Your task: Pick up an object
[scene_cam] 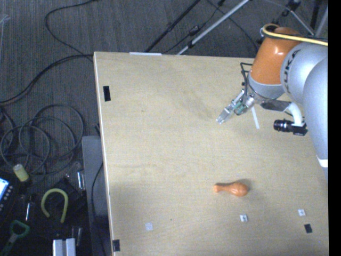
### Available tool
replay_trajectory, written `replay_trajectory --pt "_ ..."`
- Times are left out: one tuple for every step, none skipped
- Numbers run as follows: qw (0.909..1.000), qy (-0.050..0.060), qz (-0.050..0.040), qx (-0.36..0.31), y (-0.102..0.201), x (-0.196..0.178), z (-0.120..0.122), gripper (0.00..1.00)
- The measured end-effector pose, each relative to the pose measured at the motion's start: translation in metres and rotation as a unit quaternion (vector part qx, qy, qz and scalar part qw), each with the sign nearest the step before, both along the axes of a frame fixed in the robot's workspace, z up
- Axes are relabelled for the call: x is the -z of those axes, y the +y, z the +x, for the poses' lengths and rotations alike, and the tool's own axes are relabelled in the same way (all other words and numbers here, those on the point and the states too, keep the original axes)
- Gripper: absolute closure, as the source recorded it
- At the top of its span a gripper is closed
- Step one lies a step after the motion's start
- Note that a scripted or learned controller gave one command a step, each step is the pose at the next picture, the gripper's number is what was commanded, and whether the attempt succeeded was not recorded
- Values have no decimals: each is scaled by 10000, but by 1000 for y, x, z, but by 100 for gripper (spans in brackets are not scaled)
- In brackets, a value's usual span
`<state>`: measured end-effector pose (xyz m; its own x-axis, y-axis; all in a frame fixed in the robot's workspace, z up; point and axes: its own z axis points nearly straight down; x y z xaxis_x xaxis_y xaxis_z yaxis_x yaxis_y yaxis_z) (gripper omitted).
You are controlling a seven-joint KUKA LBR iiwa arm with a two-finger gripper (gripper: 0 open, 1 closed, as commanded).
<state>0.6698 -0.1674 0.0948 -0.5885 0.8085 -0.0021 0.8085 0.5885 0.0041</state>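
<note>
Orange obj (232, 188) well below gripper (230, 112), apart, on bench (160, 159)

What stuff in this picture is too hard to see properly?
- Gripper, camera view: too small and blurry to tell whether it is open or shut.
- Orange object, camera view: too small to say what it is.
- Arm, camera view: cut off by the right edge.

The counter (160, 143) has a pale wood-toned top occupying the centre and right of the frame. Dark grey carpet (42, 15) covers the floor along the top and left. Black cables (42, 137) lie coiled at left. A yellow-green U-shaped item (55, 201) rests at lower left. Grey metal stand legs (224, 12) cross the upper right.
</note>
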Motion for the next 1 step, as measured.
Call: replay_trajectory --pt "9989 15 0 459 45 -74 -1 100"
